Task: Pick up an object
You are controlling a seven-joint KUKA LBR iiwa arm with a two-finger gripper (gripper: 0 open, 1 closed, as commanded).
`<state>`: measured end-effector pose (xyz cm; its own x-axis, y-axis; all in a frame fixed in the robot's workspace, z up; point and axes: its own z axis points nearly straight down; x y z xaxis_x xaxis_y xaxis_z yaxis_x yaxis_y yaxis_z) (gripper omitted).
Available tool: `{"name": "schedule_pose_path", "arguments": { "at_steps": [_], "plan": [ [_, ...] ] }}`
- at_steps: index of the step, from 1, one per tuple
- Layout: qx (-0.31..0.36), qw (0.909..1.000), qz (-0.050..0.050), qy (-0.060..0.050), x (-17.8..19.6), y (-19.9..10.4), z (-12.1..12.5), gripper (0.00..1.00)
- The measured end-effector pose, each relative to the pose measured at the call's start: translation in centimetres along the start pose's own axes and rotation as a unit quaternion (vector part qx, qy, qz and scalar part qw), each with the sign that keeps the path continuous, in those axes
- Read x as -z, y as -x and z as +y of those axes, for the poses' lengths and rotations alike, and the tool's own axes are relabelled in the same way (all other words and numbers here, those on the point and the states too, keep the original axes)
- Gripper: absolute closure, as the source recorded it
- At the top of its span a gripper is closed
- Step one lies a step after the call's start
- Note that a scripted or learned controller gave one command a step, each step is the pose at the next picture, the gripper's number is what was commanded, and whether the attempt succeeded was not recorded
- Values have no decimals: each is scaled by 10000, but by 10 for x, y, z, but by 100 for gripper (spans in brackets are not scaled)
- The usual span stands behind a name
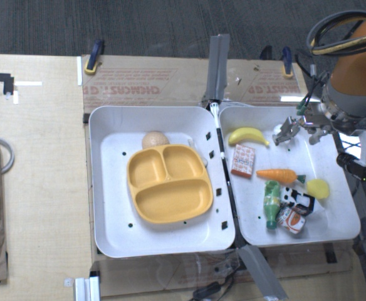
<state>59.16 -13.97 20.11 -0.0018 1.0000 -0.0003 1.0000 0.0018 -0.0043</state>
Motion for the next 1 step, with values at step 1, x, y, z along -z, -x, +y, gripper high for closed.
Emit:
{"name": "schedule_pose_path", "arguments": {
  "at_steps": [1],
  "plan": [
    [-23,10000,-20,66,-97,-16,-51,0]
  ]
}}
